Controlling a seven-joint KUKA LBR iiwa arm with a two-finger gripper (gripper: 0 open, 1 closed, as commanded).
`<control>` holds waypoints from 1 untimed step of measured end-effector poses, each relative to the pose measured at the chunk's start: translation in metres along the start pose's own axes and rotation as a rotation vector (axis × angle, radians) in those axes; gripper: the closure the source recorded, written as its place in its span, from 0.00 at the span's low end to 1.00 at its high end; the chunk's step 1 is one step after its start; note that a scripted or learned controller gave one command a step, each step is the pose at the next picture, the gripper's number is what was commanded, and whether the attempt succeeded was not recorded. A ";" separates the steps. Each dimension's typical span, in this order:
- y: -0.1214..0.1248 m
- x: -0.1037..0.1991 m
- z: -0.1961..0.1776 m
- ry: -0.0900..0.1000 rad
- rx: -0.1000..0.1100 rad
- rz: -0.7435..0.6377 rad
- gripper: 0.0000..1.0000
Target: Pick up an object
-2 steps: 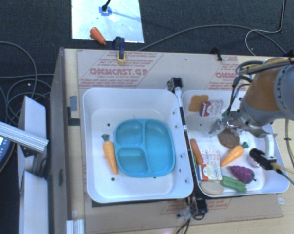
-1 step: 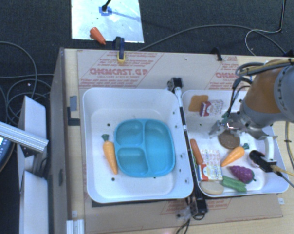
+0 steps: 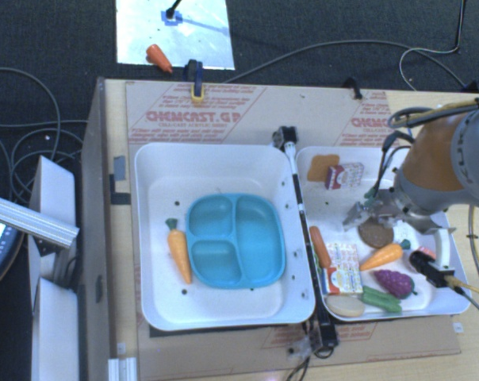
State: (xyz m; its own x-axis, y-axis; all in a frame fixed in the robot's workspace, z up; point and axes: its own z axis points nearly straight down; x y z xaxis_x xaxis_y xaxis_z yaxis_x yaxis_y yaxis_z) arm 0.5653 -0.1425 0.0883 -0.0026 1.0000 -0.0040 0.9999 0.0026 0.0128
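Note:
My gripper (image 3: pixel 365 211) hangs low in the right bin (image 3: pixel 335 205), at its middle, just above and left of a brown round disc (image 3: pixel 376 234). Nothing shows held in it. Around it lie toy foods: an orange slice (image 3: pixel 323 167) and a red-and-white packet (image 3: pixel 345 175) at the back, an orange carrot (image 3: pixel 381 256), purple grapes (image 3: pixel 394 282), a green pod (image 3: pixel 380 298), a red sausage (image 3: pixel 319 247), a printed white packet (image 3: pixel 342 267) and a beige bun (image 3: pixel 344 306) toward the front.
The left bin (image 3: pixel 144 213) holds a blue divided plate (image 3: pixel 235 240) with a second carrot (image 3: pixel 178 252) beside its left edge. A black divider rail (image 3: pixel 299 205) runs between the bins. The grey and orange arm (image 3: pixel 438 165) covers the right bin's far right side.

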 end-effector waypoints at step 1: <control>-0.020 0.008 0.000 -0.001 0.000 0.002 0.00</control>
State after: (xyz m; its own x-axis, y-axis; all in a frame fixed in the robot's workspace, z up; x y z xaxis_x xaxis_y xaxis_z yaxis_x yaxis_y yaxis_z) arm 0.5454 -0.1346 0.0882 -0.0009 1.0000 -0.0052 0.9999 0.0010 0.0131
